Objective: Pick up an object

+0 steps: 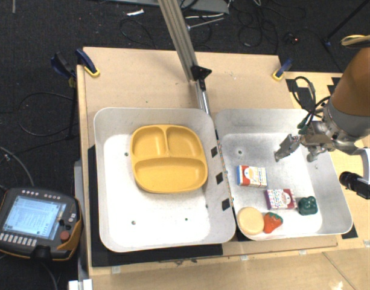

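The tool (299, 148) hung with fingers apart over the right bin (329, 222), gripping nothing. Below it lay a white-and-red carton (251, 176) and a purple packet (279, 199); their print was illegible.

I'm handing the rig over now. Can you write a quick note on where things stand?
Gripper: jaws open, nothing between them, above the right bin, back part.
Right bin holds: white and orange carton, purple box, green toy, round cream piece, red toy.
Left bin: yellow divided plate.
Done: nothing picked up yet.
Left: choose an object, descend, grasp, lift. The carton looks nearest.
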Controlling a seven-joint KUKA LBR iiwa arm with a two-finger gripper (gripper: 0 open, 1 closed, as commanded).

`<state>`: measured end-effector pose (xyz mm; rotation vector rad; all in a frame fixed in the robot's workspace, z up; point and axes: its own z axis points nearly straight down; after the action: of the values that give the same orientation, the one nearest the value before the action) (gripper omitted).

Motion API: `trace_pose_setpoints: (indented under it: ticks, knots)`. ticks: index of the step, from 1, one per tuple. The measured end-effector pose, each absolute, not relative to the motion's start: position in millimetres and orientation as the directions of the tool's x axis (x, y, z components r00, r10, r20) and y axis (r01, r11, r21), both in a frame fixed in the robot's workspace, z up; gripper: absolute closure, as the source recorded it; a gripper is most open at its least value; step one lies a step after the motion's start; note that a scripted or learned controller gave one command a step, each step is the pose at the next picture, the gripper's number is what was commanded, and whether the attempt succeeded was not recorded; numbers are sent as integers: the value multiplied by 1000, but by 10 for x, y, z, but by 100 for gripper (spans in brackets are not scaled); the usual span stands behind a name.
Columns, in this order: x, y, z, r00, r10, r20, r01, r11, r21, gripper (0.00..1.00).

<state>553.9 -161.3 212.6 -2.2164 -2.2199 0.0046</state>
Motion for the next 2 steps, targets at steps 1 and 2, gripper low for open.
trace_pose_setpoints:
  ticks: [1, 2]
  knots:
    - [5488, -1680, 1650, 1, 1000, 1, 1000, -1, -5, 0]
    - [5435, -1673, 1059, 3, 1000, 1, 1000, -3, 2, 0]
